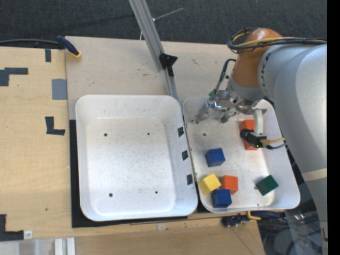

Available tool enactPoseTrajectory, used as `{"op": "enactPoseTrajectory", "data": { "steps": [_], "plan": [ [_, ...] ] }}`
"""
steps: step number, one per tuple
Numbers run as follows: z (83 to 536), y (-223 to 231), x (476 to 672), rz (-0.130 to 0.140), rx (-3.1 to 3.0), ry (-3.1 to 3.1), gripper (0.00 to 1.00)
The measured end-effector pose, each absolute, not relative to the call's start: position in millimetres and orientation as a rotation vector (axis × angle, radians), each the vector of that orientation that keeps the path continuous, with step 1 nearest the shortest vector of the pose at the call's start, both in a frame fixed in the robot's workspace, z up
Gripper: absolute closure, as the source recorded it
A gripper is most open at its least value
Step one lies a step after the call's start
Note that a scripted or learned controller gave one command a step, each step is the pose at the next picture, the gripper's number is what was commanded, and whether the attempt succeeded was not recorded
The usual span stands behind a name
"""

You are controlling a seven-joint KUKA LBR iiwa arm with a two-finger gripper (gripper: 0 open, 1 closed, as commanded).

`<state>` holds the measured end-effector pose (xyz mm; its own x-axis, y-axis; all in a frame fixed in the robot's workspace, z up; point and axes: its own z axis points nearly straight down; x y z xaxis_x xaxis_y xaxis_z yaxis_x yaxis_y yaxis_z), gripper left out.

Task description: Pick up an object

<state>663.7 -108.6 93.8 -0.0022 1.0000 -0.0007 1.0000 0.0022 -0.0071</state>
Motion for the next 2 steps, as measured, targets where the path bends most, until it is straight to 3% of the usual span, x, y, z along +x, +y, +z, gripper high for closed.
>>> {"op": "enactPoseTrajectory", "data": {
  "steps": [1,2],
  "plan": [
    [107.8,-108.0,665.5,0.004,-2.217,-2.225,1.0],
    [170.8,-109.8,663.0,-0.005,-2.223,-2.226,1.0]
  ]
}}
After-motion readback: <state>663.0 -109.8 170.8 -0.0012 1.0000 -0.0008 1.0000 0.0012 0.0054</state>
